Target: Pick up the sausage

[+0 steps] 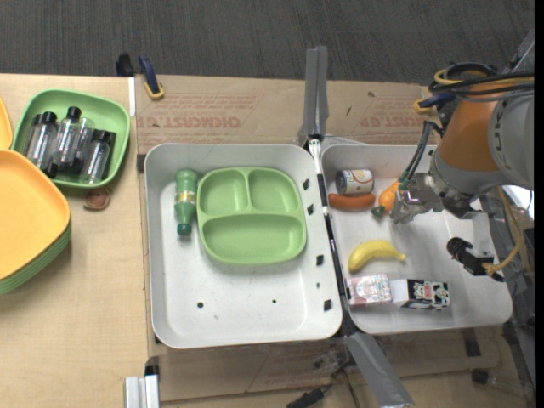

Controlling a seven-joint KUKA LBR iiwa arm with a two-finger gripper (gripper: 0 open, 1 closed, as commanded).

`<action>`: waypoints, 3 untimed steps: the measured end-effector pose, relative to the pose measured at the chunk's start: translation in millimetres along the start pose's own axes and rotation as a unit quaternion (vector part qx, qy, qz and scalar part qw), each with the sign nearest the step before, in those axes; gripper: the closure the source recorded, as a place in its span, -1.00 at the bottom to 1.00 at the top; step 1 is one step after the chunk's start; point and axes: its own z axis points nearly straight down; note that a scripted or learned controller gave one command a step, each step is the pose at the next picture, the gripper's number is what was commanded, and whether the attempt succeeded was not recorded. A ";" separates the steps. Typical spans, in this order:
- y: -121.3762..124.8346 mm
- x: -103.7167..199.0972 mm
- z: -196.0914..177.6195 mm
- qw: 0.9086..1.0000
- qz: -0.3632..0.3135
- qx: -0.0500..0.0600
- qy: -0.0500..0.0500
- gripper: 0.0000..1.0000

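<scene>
Sausage not picked yet: it lies flat on the floor of the right bin, near the back-left corner, just in front of a small can and close to the divider between the bins. A carrot sits just right of it. So the whole grasp and lift remain.

Arm reaches in from the right, orange band above the wrist, wrist bent down over the bin's back half. Gripper sits low, right of the carrot, near the sausage but not over it. Can't tell if the claw is spread or closed; nothing is visibly in it.

Banana and two small cartons lie further front, out of the way.
</scene>
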 end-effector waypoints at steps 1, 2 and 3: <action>40.2 11.9 -75.4 1.000 -0.008 -0.001 0.000 1.00; 49.7 -38.4 -0.5 0.998 0.062 0.000 0.000 1.00; 67.7 -69.3 -49.5 0.980 0.199 -0.001 0.000 1.00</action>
